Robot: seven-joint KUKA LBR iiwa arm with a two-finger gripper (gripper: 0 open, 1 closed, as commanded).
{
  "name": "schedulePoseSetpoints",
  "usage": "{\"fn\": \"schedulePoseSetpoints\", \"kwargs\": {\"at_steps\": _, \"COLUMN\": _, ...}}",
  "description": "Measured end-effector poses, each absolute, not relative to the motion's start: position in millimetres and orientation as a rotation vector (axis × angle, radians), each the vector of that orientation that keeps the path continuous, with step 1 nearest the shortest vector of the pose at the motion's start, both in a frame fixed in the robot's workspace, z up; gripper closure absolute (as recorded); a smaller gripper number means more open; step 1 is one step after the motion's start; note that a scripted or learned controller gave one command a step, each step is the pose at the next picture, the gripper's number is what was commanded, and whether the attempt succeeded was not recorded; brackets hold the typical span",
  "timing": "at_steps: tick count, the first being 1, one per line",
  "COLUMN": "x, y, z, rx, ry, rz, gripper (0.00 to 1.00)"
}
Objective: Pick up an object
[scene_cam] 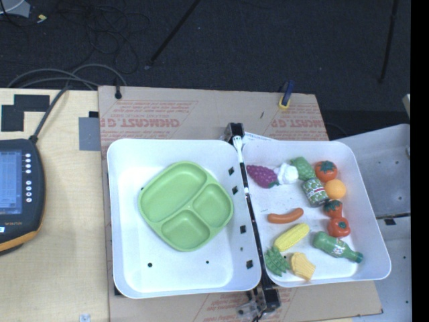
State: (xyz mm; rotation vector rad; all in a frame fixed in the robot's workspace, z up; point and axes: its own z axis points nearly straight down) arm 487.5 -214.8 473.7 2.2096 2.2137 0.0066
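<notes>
Camera view, from above: I read red lettering on the cardboard sheet (167, 116) under the bins, upside down from here and too blurred to spell out. The left bin (127, 260) carries a green divided plate (186, 206). The things I could pick lie in the right bin (372, 260): purple grapes (263, 176) at the far left, a labelled can (314, 192) beside an orange (335, 189), a sausage (285, 216), corn (292, 236) and a green bottle (336, 247) nearer. The can's label is unreadable.
</notes>
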Motion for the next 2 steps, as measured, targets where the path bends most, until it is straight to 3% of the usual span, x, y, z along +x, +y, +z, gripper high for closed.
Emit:
{"fn": "schedulePoseSetpoints", "kwargs": {"at_steps": 1, "x": 488.6, "y": -213, "z": 473, "rx": 2.218, "ry": 2.231, "rz": -0.009, "gripper": 1.00}}
{"fn": "schedulePoseSetpoints", "kwargs": {"at_steps": 2, "x": 475.3, "y": -171, "z": 341, "rx": 2.226, "ry": 2.231, "rz": -0.008, "gripper": 1.00}}
